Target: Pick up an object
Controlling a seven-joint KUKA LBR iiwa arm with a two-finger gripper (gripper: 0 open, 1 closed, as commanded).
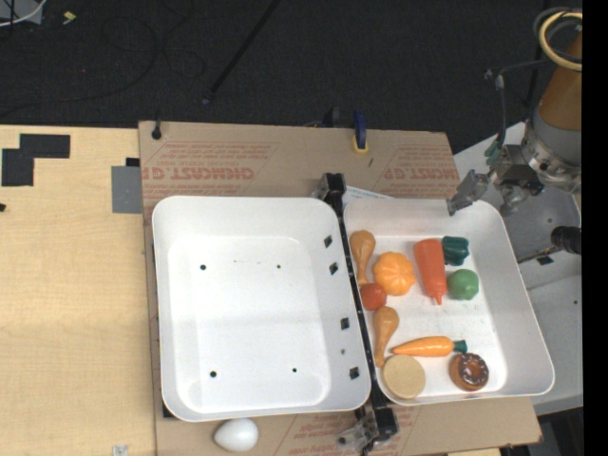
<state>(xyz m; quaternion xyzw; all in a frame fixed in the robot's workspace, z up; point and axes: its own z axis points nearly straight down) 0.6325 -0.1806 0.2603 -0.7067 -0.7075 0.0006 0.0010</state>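
nine or so small play-food pieces lie in the right bin (513, 255), and any one would serve as the object to pick. taking the orange pumpkin (394, 274) as landmark: it sits near the middle of that bin, with a tan gourd (362, 248) just up-left of it, a red tomato (372, 296) touching it at lower left, and a second tan gourd (385, 329) below. right of the pumpkin lies a red pepper (430, 268) with a dark green piece (455, 249) at its top and a green ball (463, 284) just beside it. further below the pumpkin are a carrot (425, 347), a pale round disc (404, 377) and a brown doughnut (469, 371).

these look like light, stiff moulded toys with smooth, likely slippery skins. the pepper seems the best choice: long, fairly straight, with room on each long side, so i would take it across its narrow middle.

the gripper (489, 180) hangs above the bin's far right corner, well up-right of the pumpkin, carrying nothing; whether the jaws stand open or closed i cannot tell. left of the pumpkin, the left bin (166, 255) adjoins, and a white egg (236, 434) rests on the desk (66, 302) below it.
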